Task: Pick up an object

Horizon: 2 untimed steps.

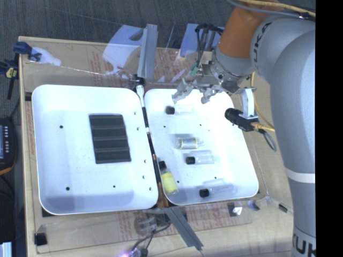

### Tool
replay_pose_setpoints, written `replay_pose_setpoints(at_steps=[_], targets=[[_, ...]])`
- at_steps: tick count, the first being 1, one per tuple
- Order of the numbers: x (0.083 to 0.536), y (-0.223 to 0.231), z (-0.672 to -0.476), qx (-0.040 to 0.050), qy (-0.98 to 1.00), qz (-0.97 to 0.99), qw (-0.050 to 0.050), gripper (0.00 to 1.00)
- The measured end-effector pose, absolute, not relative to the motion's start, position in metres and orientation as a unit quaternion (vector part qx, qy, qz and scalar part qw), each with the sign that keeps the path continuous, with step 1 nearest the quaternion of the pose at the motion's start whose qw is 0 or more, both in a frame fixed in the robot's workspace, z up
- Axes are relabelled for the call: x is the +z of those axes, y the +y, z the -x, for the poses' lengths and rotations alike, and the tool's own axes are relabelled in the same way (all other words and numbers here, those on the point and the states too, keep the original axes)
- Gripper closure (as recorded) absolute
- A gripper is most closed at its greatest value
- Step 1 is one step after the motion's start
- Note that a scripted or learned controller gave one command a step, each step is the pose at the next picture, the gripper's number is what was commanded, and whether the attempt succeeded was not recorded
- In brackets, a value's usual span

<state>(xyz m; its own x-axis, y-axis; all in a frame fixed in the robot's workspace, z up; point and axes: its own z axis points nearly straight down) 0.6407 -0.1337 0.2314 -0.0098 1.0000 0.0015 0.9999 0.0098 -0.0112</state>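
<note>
The jaws stand wide apart with nothing between them, hanging over the far edge of the right bin (244, 165); the gripper (195, 95) touches no object. Behind it the grey arm (284, 63) fills the right side, its orange band (241, 28) just above the wrist. The left bin (53, 154) carries a dark ribbed tray (110, 138) near its middle. In the right bin lie a clear bottle (217, 189) with a black cap near the front wall, another clear vial (200, 158) at mid-bin, a small metallic cylinder (187, 142) beside it, a yellow tube (169, 182) against the left wall, and a small black cap (170, 110) just below the gripper. Both bins rest on the wooden surface (80, 52).
</note>
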Motion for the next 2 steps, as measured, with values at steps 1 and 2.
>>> replay_pose_setpoints(at_steps=[1,2], targets=[[0.087,-0.143,-0.576,0.0025,-0.708,0.707,0.002,0.0],[0.106,-0.21,-0.625,0.0014,-0.745,0.667,0.003,0.0]])
